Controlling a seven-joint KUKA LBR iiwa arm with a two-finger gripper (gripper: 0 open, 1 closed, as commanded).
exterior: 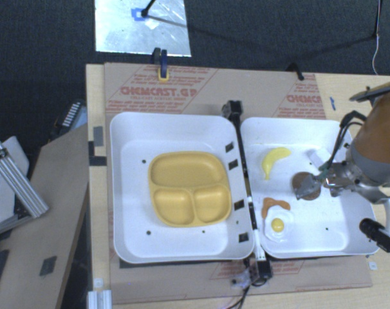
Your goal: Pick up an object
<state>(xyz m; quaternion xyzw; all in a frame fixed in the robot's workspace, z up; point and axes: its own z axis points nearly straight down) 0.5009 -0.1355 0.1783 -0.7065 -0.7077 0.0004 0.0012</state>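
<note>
Reaching in from three o'clock, the grey arm (375,140) with its orange band is seen extended over the right bin (336,237), with the gripper (309,185) brought low near the middle of that bin. Whether the pincer is released or clenched cannot be told, since its tip is merged with a small brown rounded object (304,184) lying directly at it, and no grasp can be confirmed. A yellow banana (274,160) is found at about eleven o'clock from the gripper, near but apart from it, curved and lying flat on the bin floor. At roughly seven o'clock from the gripper, an orange strip (275,205) resembling bacon is laid, and just beside it at six o'clock a toy fried egg (277,226) is placed, white with a yellow centre; the two appear to be touching or nearly so. A pale small object (314,156) is glimpsed at twelve o'clock from the gripper, too faint to be identified. In the left bin (127,172), a yellow divided tray (188,187) is set near the centre, with one wide compartment at twelve o'clock and two smaller ones at six o'clock. The two bins are rested side by side on a cardboard sheet (182,85) printed with red lettering.
</note>
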